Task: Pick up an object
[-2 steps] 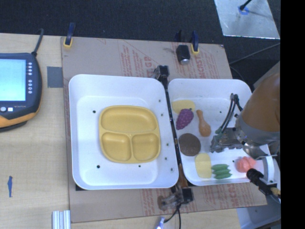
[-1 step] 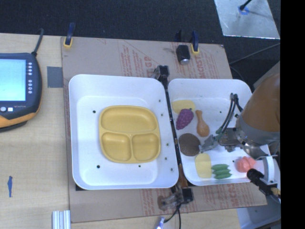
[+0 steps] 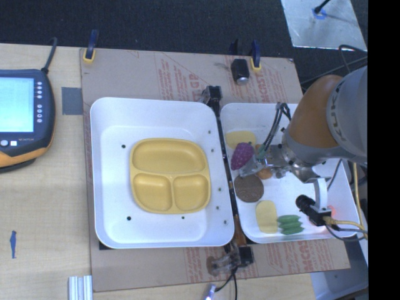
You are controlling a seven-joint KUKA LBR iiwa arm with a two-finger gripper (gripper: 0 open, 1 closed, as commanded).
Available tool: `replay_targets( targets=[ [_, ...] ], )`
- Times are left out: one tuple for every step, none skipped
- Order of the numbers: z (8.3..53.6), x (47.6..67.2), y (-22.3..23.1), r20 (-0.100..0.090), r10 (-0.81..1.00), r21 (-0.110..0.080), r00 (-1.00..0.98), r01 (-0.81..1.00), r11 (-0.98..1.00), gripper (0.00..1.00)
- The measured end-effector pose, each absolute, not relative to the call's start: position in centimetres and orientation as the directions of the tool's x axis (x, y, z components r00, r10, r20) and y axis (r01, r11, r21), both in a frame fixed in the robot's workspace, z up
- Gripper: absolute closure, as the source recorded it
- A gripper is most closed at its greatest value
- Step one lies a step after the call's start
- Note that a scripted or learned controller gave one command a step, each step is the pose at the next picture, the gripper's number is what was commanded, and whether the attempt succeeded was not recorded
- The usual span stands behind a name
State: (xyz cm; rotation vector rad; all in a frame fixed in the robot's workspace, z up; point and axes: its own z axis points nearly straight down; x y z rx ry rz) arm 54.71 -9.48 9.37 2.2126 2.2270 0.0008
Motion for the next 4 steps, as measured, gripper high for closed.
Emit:
replay_targets(
  targets=[
    [10.4,54.7,-9.5,0.001,1.000,0.000,-0.008,1.000,0.008,1.00],
    [19.3,53.3,-8.1,0.001,1.000,0.000,-0.004,1.000,0.004,1.00],
    [19.2,53.3,-8.1,0.001,1.000,-0.003,-0.004,1.000,0.004,0.00],
    [19.2,65.6,-7.1,0.000,1.000,-0.002,-0.004,1.000,0.004,0.00]
  ],
)
